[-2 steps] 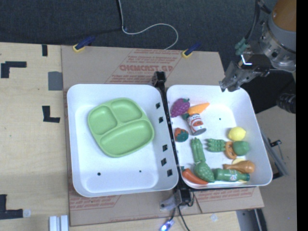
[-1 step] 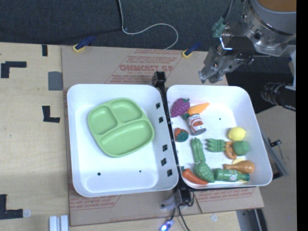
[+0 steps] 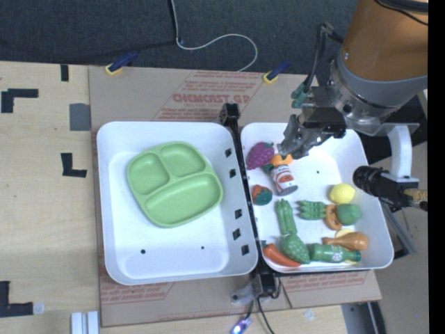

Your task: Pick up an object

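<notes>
On your left, the left bin (image 3: 115, 249) holds a green divided plate (image 3: 174, 183), lying flat. In the right bin (image 3: 379, 214), a purple grape bunch (image 3: 261, 154) lies near the divider, with a small orange-capped bottle (image 3: 284, 177) just beside it. You cannot tell whether the gripper (image 3: 293, 147) is spread or pressed together; it hangs just above the bottle's cap. Farther right sit a yellow lemon (image 3: 342, 193), a green toy vegetable (image 3: 286, 216) and a carrot (image 3: 278, 255).

A robot lab: a counter (image 3: 42, 186) with tape marks, clamped cardboard (image 3: 201, 96), a loose cable (image 3: 208, 44) at twelve o'clock.
</notes>
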Controlling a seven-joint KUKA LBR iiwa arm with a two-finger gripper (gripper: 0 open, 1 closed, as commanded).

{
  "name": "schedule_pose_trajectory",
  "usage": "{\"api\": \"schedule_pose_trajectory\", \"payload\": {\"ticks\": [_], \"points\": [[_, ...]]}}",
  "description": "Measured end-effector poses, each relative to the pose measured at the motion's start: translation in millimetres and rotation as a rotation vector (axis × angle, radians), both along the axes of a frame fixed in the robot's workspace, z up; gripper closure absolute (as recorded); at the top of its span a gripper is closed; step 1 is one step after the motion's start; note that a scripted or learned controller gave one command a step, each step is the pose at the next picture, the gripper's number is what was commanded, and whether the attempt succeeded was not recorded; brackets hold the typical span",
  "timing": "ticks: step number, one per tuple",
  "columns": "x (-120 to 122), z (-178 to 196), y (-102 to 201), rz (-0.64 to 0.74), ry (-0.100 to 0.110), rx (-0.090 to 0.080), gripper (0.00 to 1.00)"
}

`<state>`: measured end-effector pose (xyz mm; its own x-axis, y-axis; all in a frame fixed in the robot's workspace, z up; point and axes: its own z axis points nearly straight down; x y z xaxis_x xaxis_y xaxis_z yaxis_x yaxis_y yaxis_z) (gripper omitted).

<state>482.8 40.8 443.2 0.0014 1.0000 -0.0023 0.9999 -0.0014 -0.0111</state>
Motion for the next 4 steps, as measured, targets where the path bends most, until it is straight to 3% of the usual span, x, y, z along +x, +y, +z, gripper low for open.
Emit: {"api": "schedule_pose_trajectory", "payload": {"ticks": [1,2,3,4], "points": [[1.2,91.8,-30.5,0.001,-0.020,0.002,1.00],[0.5,91.7,-130.6,-0.008,-0.011,-0.001,1.00],[1.2,91.4,-56.3,0.010,-0.010,0.003,1.00],[0.1,-12.3,-32.3,0.004,0.002,0.002,1.00]]}}
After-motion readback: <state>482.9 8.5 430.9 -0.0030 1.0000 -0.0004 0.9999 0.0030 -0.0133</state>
